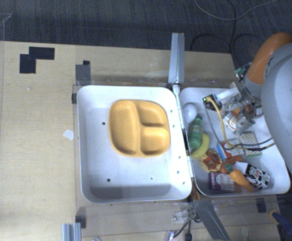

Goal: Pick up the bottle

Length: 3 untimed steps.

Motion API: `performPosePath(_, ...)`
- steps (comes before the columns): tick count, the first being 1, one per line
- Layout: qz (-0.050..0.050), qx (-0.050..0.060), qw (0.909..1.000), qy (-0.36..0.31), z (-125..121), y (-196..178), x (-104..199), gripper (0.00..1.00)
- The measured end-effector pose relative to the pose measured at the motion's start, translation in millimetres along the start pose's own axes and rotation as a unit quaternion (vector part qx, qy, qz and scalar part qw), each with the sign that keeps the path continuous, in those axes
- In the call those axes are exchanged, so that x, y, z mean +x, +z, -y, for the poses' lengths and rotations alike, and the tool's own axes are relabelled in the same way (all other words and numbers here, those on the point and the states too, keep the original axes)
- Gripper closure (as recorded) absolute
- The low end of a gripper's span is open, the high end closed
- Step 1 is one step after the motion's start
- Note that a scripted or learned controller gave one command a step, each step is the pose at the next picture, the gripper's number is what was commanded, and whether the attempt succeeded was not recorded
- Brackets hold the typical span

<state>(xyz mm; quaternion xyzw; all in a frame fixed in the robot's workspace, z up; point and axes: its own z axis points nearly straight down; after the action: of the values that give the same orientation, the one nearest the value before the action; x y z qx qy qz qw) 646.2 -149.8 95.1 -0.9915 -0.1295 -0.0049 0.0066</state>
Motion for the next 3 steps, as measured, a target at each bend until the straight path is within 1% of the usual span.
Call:
performPosePath(1, 0.009, 0.002, 0.9997, 0.022, 1, 0, 9, 1.0)
performPosePath(2, -0.005, -0.007, 0.9997, 0.022, -28, 1, 7, 1.0)
performPosePath(3, -0.002, 0.0, 0.9998, 0.022, -48, 2, 7, 1.0)
